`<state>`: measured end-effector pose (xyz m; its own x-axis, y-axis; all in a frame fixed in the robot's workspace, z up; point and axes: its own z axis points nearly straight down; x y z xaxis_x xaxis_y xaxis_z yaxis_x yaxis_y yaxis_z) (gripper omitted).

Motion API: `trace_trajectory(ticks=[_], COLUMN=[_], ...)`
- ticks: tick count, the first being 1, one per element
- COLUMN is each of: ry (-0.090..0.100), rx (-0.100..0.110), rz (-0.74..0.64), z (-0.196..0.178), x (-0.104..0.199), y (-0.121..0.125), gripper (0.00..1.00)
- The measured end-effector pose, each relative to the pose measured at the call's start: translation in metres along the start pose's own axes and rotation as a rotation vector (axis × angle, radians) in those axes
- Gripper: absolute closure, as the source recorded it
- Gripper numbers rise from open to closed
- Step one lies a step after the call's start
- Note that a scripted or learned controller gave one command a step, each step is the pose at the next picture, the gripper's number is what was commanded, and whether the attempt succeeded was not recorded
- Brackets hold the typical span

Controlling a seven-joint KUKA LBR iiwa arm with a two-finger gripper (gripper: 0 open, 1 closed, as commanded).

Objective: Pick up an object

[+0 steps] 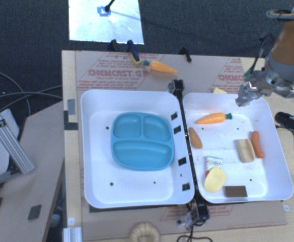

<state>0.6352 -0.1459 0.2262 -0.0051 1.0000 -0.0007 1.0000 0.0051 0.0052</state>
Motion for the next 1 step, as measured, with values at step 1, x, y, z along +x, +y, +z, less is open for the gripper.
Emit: trace_trajectory(ticks=[1], ry=[0.001], rx=[0.004], rz=[-0.001], z=[0.0074], x=[0.0295], y=[-0.0319], gripper=[1.0])
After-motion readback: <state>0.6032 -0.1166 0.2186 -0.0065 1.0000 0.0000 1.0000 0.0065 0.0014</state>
